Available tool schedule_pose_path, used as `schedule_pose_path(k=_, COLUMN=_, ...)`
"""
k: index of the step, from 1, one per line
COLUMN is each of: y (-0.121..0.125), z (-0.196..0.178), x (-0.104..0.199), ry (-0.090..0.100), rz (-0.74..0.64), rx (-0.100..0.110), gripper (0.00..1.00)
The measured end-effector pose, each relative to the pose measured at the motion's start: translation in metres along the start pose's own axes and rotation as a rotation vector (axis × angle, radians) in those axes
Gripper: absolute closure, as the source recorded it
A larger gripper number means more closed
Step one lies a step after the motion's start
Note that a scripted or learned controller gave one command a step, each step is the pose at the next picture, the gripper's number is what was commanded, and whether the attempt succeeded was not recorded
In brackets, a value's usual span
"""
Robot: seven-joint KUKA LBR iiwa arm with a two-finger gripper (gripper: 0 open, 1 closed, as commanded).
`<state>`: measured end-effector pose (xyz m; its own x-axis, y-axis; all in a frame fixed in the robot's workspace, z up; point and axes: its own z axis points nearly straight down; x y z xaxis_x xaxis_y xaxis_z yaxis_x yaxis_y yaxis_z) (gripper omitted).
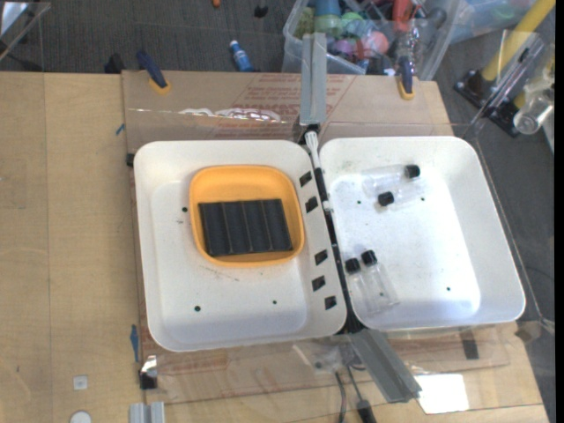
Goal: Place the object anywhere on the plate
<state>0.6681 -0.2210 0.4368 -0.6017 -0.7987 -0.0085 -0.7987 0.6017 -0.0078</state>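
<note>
An orange plate (242,178) with rounded corners lies in the left white bin (159,263). A black ribbed rectangular slab (245,227) rests flat on the plate and covers most of its lower half. In the right white bin (476,263) lie small clear vials with black caps: one near the back (411,173), one just left of it (385,199), and a pair by the front left corner (359,261) with a clear body (374,287) trailing toward the front.
A grey divider bar (311,86) runs between the bins from the back. Black clips (319,258) line the seam between them. A clear tub of colourful toys (370,16) stands behind the bench. Bare wooden bench (62,236) lies to the left.
</note>
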Motion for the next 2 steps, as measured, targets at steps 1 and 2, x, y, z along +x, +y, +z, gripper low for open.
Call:
schedule_pose_path(k=1, y=-0.0006, z=0.0002, x=0.0017, ry=0.000, rz=0.005, rx=-0.001, gripper=1.00)
schedule_pose_path(k=2, y=-0.0002, z=0.0000, x=0.0007, ry=0.001, rz=-0.056, rx=0.000, gripper=1.00)
